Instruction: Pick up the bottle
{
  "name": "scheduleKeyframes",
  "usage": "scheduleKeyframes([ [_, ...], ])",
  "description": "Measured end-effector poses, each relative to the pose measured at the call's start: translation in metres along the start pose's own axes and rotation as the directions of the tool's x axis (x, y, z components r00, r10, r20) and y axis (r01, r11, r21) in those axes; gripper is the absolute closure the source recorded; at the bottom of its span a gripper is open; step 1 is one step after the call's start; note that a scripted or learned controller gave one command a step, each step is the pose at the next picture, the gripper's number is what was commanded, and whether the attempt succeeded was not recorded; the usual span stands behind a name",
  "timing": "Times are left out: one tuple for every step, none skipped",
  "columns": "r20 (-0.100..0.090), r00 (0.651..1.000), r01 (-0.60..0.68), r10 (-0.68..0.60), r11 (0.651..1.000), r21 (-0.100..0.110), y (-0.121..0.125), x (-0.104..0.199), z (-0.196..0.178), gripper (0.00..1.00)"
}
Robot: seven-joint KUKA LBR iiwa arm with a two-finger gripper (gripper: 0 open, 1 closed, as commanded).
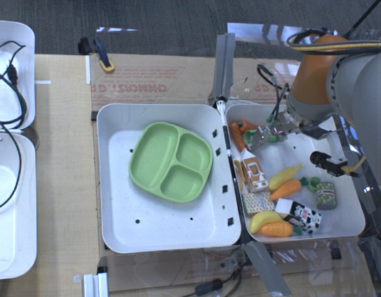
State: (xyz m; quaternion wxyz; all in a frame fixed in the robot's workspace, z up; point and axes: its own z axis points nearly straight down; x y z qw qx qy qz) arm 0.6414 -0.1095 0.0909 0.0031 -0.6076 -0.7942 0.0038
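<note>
A jumble of toy food crowds the right bin's (pixel 345 228) front edge on the counter (pixel 60 184): an orange carrot (pixel 277 229) lying against a yellow banana (pixel 263 218), and beside them a small black-and-white cow-patterned carton (pixel 303 215). Just behind sit a green can (pixel 325 194), a second carrot (pixel 284 189), a yellow pepper-like piece (pixel 283 177) and a printed snack box (pixel 253 174) against the bin's left wall. No item here can be read with confidence as the bottle; the small pieces are too blurred to name surely. The left bin (pixel 116 228), smooth white plastic with rounded corners, carries a pale green three-compartment plate (pixel 170 161) set at a tilt. Farther back in the right bin, the hand (pixel 269 135) sits low near the left wall, close to an orange-and-green vegetable piece (pixel 238 133); glare and cables obscure the fingers, so whether they are apart or together cannot be told. The grey arm (pixel 357 85) with its orange band is cut off at the frame's right.
</note>
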Motion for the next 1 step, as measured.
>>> scheduleKeyframes([
  [0.001,1.0,0.0,0.0,1.0,0.005,-0.002,-0.0011,-0.0079,1.0],
])
